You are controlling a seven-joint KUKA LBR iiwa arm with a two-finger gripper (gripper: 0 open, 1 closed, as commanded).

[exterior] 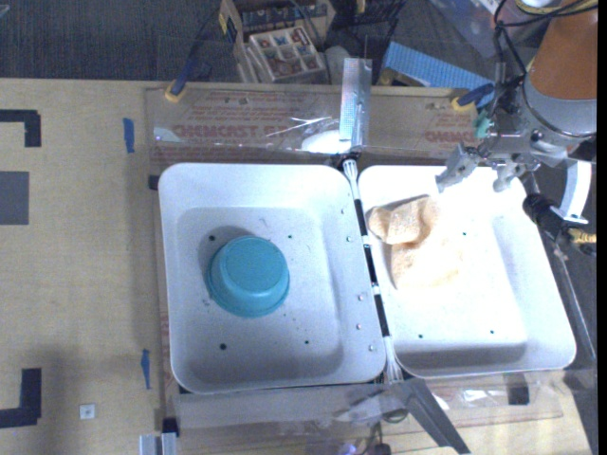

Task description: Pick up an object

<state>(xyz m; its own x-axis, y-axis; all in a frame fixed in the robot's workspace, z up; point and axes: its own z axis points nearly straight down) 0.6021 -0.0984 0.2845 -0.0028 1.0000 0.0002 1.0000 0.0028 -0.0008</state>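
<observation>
Two candidate objects lie untouched: a teal bowl point(248, 275) upside down in the left bin point(180, 197), a tan sponge-like piece point(405, 222) in the right bin point(541, 339). Hand point(479, 171) hovers above that bin's far edge, fingers spread, holding nothing; pickup not yet begun

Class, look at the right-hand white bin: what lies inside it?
The right bin holds one tan, sponge-like object near its upper left corner. Glare on the floor beside it hides any finer detail.
</observation>
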